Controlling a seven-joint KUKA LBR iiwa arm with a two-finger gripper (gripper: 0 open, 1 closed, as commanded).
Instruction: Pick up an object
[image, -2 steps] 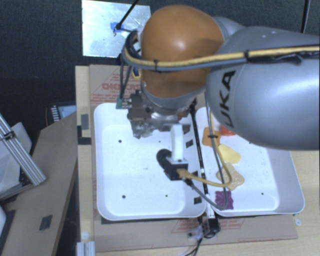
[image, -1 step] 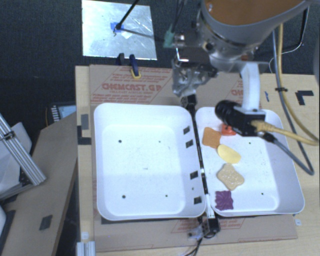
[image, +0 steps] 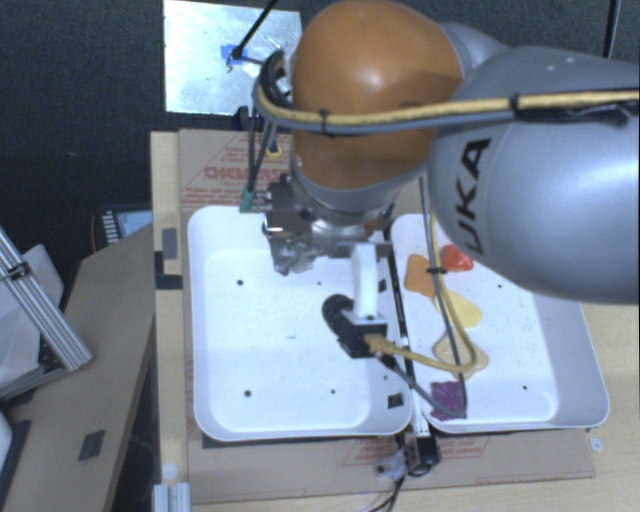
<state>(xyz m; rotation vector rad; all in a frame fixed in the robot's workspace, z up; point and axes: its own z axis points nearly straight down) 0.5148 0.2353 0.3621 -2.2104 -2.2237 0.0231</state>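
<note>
**Arm low over the left bin, objects lie in the right bin**

The grey arm comes in from the right and takes up much of the upper frame, its orange band rounded like a dome above the wrist. Below the band the wrist points down over the far part of the left bin. The fingers sit just above that bin's white floor, near its far edge. From this angle it cannot be told whether they are released or clenched, and nothing is seen between them. The floor beneath them is bare white apart from a few small dark dots.

The things to pick up are all in the right bin, well apart from the fingers and on the far side of the wall that the two bins share. A red piece lies towards the far end, touching or just beside an orange piece on its left (the arm's shadow makes the join hard to read). A yellow piece lies nearer the camera, close to the bin's middle. A purple piece sits at the near end, close to the shared wall.

Both bins rest on a cardboard sheet with red print, which lies on the pale surface.
</note>
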